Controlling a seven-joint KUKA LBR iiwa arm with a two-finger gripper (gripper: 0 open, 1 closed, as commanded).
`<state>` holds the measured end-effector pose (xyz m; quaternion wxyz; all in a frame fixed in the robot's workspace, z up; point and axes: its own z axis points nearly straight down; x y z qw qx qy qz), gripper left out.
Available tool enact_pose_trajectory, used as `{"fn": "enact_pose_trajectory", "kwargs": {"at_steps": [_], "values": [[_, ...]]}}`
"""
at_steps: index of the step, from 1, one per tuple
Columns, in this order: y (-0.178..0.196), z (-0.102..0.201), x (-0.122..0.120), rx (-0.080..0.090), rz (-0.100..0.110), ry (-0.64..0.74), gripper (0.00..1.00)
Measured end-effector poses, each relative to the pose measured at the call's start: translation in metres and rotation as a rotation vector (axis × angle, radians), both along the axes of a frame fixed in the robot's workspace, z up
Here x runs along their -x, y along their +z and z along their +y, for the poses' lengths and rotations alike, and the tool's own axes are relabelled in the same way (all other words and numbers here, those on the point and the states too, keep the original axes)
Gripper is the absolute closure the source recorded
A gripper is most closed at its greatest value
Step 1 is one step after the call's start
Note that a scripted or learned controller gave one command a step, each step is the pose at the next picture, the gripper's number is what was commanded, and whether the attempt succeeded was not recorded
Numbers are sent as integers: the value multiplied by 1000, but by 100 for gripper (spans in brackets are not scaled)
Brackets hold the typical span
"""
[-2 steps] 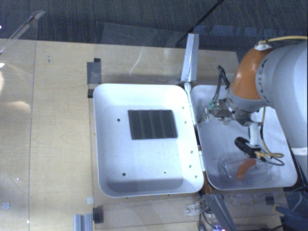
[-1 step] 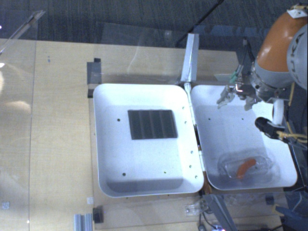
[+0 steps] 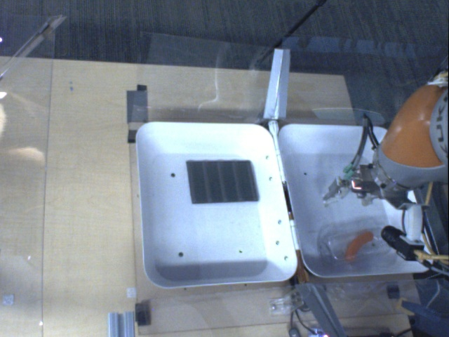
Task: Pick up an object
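Note:
An orange, sausage-shaped object lies near the front of the right bin. A faint clear, rounded thing sits just to its left, touching or overlapping it. My gripper hangs over the middle of the right bin, behind the orange object and well apart from it, pointing left. Nothing shows in it. A dark grey ribbed rectangular pad lies flat in the middle of the left bin.
The two bins meet at a raised divider, with an upright metal post behind it. The arm's orange band looms over the right bin's far right side. Bare wooden bench stretches to the left.

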<state>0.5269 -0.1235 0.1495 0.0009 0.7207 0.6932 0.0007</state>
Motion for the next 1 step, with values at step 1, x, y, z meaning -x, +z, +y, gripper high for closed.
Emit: {"fn": "enact_pose_trajectory", "kwargs": {"at_steps": [1], "values": [[-59, -23, 35, 3, -14, 177, 0]]}}
